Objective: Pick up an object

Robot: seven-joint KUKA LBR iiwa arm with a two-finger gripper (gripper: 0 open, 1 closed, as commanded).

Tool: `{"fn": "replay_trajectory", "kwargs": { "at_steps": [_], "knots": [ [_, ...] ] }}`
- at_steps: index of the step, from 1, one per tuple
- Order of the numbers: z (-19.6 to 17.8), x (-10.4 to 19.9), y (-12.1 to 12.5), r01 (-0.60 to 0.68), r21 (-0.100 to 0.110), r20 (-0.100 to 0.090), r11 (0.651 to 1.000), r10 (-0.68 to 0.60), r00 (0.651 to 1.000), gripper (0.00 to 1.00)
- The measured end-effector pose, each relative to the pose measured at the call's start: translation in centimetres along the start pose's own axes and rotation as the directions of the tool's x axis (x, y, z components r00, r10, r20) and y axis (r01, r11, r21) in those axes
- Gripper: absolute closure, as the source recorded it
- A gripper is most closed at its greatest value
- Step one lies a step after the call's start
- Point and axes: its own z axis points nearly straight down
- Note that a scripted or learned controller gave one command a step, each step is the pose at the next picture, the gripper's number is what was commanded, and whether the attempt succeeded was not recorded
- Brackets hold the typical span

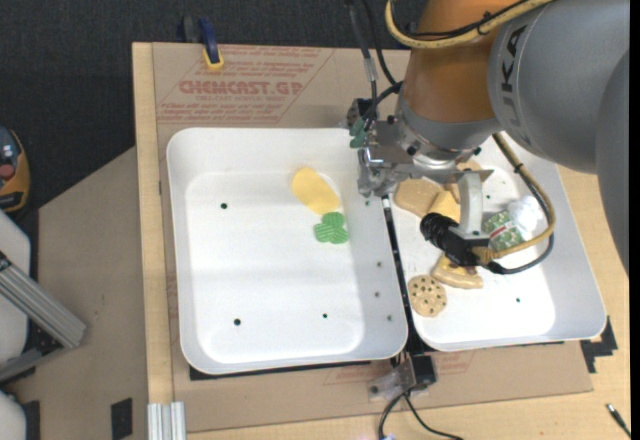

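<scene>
My gripper (pixel 377 168) hangs under the orange wrist band, over the divider between the two bins near their far side. In the left bin (pixel 200 258) a yellow oblong piece (pixel 316 190) lies with a small green leafy piece (pixel 331 228) just in front of it, both a short way left of the gripper. In the right bin (pixel 560 313) a tan wedge (pixel 416 196) sits right beside the gripper, partly under the arm. Nearer the front are a round spotted cookie (pixel 428 296) and a tan flat piece (pixel 458 277).
A green and white packet (pixel 506 227) lies in the right bin, under the arm's cable. The arm covers the far half of the right bin. A brown cardboard sheet (pixel 240 83) lies beneath both bins, with a blue and yellow clamp (pixel 209 43) at its far edge.
</scene>
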Motion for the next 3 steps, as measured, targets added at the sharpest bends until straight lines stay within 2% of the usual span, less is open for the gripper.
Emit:
{"fn": "replay_trajectory", "kwargs": {
  "at_steps": [1,2,3],
  "knots": [
    [5.4,-13.0,-3.0,-0.021,0.013,0.007,1.000,0.021,1.000,1.00],
    [0.2,-16.0,-6.5,-0.012,0.000,0.005,1.000,0.012,1.000,1.00],
    [-3.6,-21.0,-7.3,-0.012,-0.002,0.007,1.000,0.012,1.000,1.00]
  ]
}}
